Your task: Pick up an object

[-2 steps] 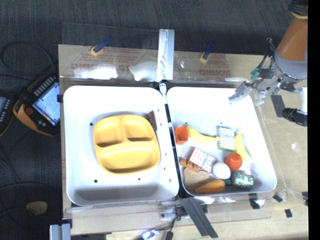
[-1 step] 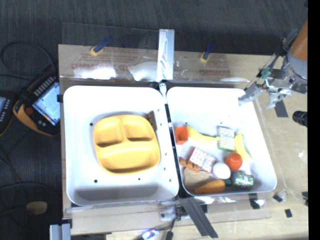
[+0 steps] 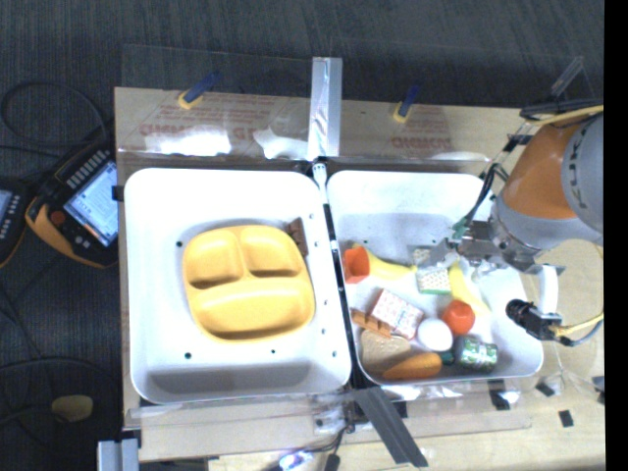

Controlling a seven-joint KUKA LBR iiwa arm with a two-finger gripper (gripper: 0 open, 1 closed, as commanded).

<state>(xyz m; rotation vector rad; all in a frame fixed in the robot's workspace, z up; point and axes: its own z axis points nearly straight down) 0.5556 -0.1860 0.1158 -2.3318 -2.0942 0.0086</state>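
The right bin (image 3: 412,199) holds a heap of toy food along its near side: an orange cup (image 3: 355,261), a yellow banana (image 3: 391,270), a small green-and-white packet (image 3: 432,279), a patterned carton (image 3: 395,312), a white egg (image 3: 435,336), a red tomato (image 3: 458,317), a carrot (image 3: 412,366) and a green can (image 3: 478,353). My gripper (image 3: 459,243) reaches in from the right and sits low over the heap's far right part, just above the packet and a yellow piece (image 3: 461,285). I see nothing held in it.
The left bin (image 3: 157,214) carries a yellow divided plate (image 3: 248,279). A metal divider strip (image 3: 325,116) stands behind where the bins meet. The arm's grey body and orange band (image 3: 545,180) overhang the right bin's far right corner. A handheld controller (image 3: 83,209) lies left of the bench.
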